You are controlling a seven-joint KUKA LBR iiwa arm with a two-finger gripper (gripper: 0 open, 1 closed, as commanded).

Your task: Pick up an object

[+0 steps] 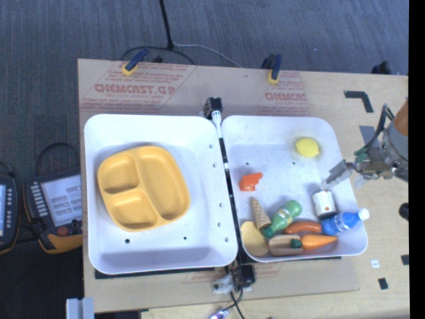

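My fingers [339,173] hang open, empty, over the right bin's [279,126] edge; crowded toys could foil a grasp.

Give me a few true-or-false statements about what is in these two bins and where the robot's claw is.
1. The yellow tray lies in the left bin. True.
2. The yellow ball sits among the pile of toys at the near edge. False: it lies alone toward the far side of the right bin.
3. The gripper is at the right bin's right edge. True.
4. The blue bottle is in the left bin. False: it lies in the right bin's near right corner.
5. The carrot touches the ball. False: they are well apart.
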